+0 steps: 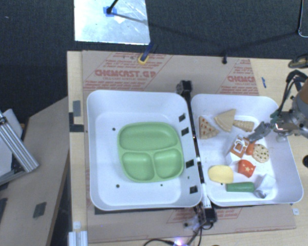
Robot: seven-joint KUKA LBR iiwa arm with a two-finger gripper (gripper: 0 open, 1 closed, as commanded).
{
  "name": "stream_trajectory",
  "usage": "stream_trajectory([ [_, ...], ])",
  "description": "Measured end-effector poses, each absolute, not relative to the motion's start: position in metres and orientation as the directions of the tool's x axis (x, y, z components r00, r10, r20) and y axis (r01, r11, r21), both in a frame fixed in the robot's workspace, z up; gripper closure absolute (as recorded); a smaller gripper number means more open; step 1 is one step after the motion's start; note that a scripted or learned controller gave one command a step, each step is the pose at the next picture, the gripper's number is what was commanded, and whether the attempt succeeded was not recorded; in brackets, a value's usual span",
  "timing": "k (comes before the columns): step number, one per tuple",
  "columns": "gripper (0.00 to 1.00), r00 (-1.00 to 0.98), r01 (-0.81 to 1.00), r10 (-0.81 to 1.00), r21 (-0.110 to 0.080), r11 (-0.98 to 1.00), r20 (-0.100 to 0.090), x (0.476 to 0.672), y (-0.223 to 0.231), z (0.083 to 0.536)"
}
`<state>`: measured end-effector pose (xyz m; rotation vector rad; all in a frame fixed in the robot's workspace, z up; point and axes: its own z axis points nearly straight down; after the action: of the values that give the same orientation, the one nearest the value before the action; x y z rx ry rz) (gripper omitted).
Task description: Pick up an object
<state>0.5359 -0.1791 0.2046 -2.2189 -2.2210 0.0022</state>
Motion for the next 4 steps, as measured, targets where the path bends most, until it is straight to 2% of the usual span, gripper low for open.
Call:
stream_trajectory([
  [1,0.0,-0.002,1.0,1.0,-0.003,0.002,0.002,0.54,-0.169,0.149],
  [2,0.0,-0.001,1.0,1.0,0.006,0.001,0.003,0.542,-0.159,0.103],
  [3,0.0,-0.002,1.0,1.0,0.019,0.002,-0.001,0.547,-0.159,0.105],
  [4,1.0,-0.002,1.0,1.0,0.027,0.002,-0.005,0.549,-0.161,0.117],
])
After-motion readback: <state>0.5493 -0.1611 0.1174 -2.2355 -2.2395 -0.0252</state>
